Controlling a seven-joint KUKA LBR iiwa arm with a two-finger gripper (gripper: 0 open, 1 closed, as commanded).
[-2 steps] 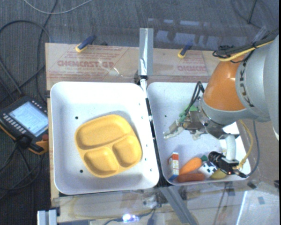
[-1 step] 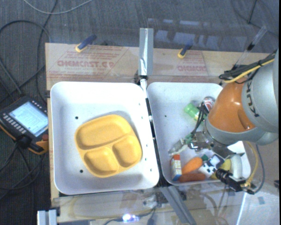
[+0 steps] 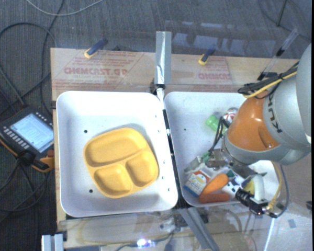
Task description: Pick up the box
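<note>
Grey carpet with trailing cables is surrounding the bench, where two white bins are sitting side by side. A yellow divided tray (image 3: 121,162) is lying in the left bin (image 3: 68,109). The arm is reaching into the right bin (image 3: 188,109), its gripper (image 3: 215,160) hanging over the near edge; whether it is clenched I cannot tell. The box (image 3: 195,182) is lying at the near left corner, beside a carrot (image 3: 215,185)

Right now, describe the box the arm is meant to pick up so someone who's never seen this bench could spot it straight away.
Look in the right bin, at its near edge, just below the orange band of the arm. The box lies there, a small white carton with blue and red print. Its flat, printed faces set it apart from the orange carrot touching its right side.
</note>
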